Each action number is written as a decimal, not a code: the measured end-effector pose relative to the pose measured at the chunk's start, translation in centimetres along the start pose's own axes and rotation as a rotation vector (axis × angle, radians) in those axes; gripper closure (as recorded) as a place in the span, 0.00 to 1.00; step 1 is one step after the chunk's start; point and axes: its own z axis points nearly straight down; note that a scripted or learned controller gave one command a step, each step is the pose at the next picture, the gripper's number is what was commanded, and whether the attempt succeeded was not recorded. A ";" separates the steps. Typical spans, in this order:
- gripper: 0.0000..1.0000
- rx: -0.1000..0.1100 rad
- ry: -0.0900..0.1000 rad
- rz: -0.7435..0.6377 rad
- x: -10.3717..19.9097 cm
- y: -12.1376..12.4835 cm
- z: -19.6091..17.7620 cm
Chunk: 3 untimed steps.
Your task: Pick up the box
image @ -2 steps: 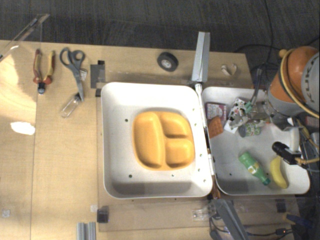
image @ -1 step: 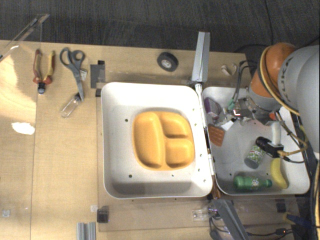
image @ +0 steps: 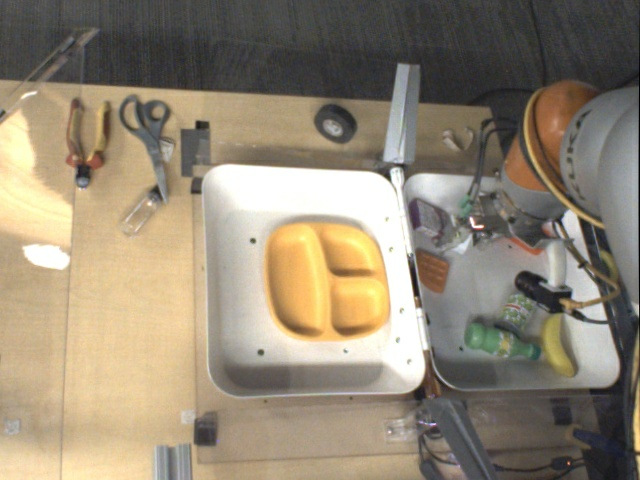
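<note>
The claw (image: 470, 224) sits over the upper left part of the right bin (image: 600, 373), at the end of the grey arm (image: 600, 148) that enters from the right of the frame; its opening state cannot be determined, and nothing is visibly held. The box (image: 433, 271) is a small orange carton lying flat against the left wall of the right bin, just below and left of the claw. A purple-and-white packet (image: 430, 215) lies directly above the box, close beside the claw. In the lower part of the same bin lie a green bottle (image: 497, 341) on its side, a yellow banana (image: 558, 345) and a green-labelled can (image: 518, 312). The left bin (image: 230, 268) holds a yellow divided tray (image: 327, 278) at its centre. On the table (image: 100, 348), upper left of the frame, are scissors (image: 150, 138) and red-handled pliers (image: 86, 138); a roll of black tape (image: 335, 123) lies above the left bin.
</note>
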 end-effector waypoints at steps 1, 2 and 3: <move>1.00 -0.002 0.001 0.084 5.6 3.5 -8.8; 1.00 -0.004 0.000 -0.134 6.8 -2.1 -16.3; 1.00 -0.001 0.001 -0.361 12.6 -4.1 -14.5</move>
